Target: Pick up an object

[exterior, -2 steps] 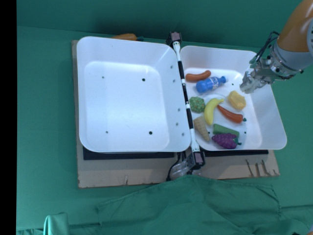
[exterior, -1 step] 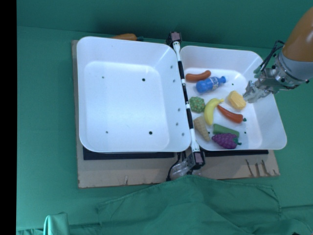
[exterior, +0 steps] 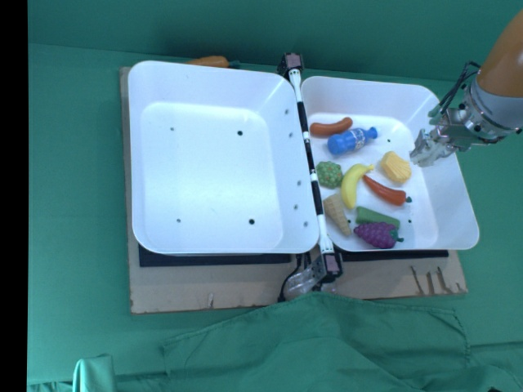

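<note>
The right bin [exterior: 441, 121] holds several toy foods: a red sausage [exterior: 330, 126], a blue bottle [exterior: 351, 140], a yellow banana [exterior: 352, 183], a green broccoli-like piece [exterior: 328, 174], a yellow block [exterior: 395, 168], a red-orange chili [exterior: 384, 190], a green cucumber [exterior: 377, 216], purple grapes [exterior: 377, 234] and a pale corn cone [exterior: 337, 211]. My gripper [exterior: 425, 151] hangs over the right side of this bin, just right of the yellow block. Nothing shows between its fingers.
The left bin [exterior: 212, 158] sits beside the right one, joined by a black-and-white divider rail [exterior: 308, 149]. An orange object [exterior: 209, 60] lies behind the left bin. Green cloth [exterior: 327, 341] bunches at the front edge.
</note>
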`<state>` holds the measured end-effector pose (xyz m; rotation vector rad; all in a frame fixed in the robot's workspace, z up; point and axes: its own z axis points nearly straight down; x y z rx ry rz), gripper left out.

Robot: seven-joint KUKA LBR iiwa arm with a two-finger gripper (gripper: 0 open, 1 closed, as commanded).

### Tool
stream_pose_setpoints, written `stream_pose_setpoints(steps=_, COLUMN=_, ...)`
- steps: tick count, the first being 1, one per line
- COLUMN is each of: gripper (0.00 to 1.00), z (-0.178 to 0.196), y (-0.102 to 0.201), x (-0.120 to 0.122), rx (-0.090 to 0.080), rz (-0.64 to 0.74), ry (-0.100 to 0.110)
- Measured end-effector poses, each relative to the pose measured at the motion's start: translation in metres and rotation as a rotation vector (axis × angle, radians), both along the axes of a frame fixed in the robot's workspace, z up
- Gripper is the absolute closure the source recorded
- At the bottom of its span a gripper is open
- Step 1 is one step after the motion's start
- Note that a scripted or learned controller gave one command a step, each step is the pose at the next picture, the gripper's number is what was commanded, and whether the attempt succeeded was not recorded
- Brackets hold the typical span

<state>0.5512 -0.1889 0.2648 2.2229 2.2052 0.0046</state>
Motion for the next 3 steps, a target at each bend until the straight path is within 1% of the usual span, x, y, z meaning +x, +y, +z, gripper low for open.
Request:
stream_pose_setpoints(steps=2, gripper=1.0, z=0.025, y=-0.003, x=0.001, rx=-0.006, rz=-0.008, ry=-0.012)
stream_pose_setpoints(steps=3, gripper=0.0, z=0.024, y=-0.003, x=0.001, rx=-0.006, rz=-0.008, ry=-0.01)
